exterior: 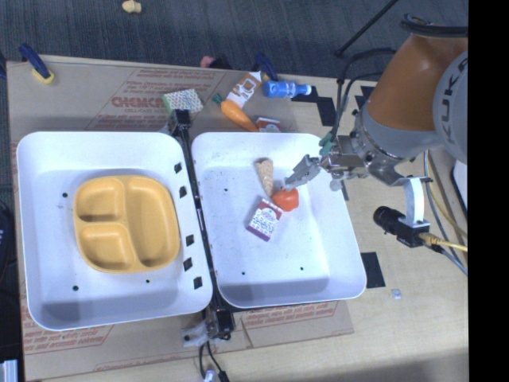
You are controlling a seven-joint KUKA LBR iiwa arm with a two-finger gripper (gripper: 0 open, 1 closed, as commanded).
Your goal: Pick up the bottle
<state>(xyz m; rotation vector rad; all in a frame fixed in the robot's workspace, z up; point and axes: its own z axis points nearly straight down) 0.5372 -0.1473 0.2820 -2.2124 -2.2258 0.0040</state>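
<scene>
Our gripper (298,175) hangs over right bin (238,153); finger state unclear. Bottle (285,90) lies outside, past the bin's far edge, long axis along it.

Red print runs along the cardboard sheet (127,102) under the bins — too blurred to read. The arm's white housing (460,78) shows dark letters — "UK", cut off.

Even, fairly bright overhead light; soft shadows inside the white bins (334,237); slightly soft, grainy picture.
</scene>
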